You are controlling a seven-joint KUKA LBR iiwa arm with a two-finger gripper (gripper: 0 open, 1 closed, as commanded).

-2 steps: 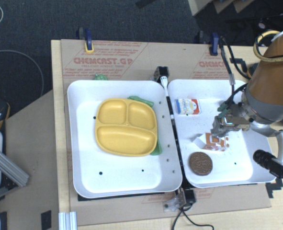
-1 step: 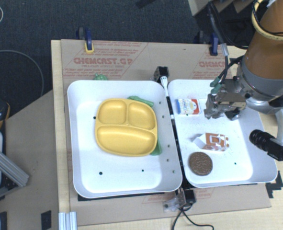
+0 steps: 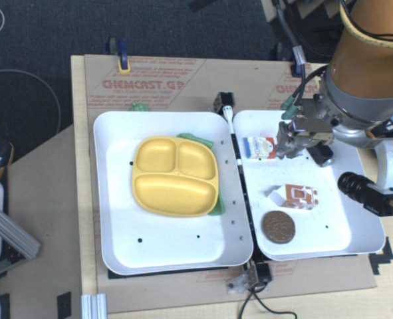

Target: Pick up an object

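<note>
In the right bin (image 3: 329, 241) lie a small white, red and blue packet (image 3: 257, 147) near the far left, a white and orange wrapper (image 3: 296, 195) in the middle, and a round brown cookie (image 3: 278, 226) toward the front. My gripper (image 3: 288, 145) hangs low over the bin's far part, right beside the packet's right end. The left bin (image 3: 116, 231) holds a yellow divided plate (image 3: 175, 176) with something green (image 3: 195, 139) sticking out from beneath it.
A thin black bar (image 3: 235, 153) runs along the gap between the two bins. A black cylindrical part (image 3: 362, 190) juts in at the right rim of the right bin. A blue and yellow clamp (image 3: 122, 54) stands at the board's far edge.
</note>
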